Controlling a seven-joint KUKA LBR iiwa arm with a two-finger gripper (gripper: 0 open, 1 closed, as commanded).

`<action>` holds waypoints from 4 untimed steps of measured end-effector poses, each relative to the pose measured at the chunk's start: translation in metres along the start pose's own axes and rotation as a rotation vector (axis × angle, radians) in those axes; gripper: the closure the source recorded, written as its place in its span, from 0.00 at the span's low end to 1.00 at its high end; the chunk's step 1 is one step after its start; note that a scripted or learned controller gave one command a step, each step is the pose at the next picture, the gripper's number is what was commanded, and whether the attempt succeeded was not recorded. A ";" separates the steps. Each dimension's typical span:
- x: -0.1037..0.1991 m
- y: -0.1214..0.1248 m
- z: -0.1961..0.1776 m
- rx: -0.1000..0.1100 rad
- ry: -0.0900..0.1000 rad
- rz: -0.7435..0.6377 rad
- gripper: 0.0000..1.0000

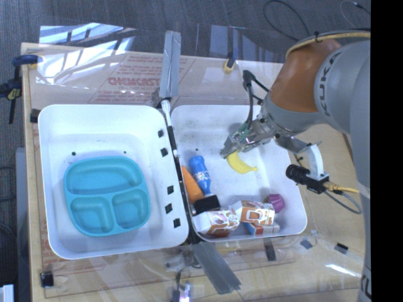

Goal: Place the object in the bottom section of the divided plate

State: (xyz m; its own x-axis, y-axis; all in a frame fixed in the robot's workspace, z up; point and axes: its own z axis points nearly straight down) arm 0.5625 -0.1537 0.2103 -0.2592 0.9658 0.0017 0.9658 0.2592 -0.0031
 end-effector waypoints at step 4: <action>0.253 0.083 0.011 0.002 -0.001 -0.267 1.00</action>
State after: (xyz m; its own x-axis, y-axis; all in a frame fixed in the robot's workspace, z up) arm 0.5775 0.1121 0.1991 -0.5049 0.8632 0.0014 0.8632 0.5049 -0.0048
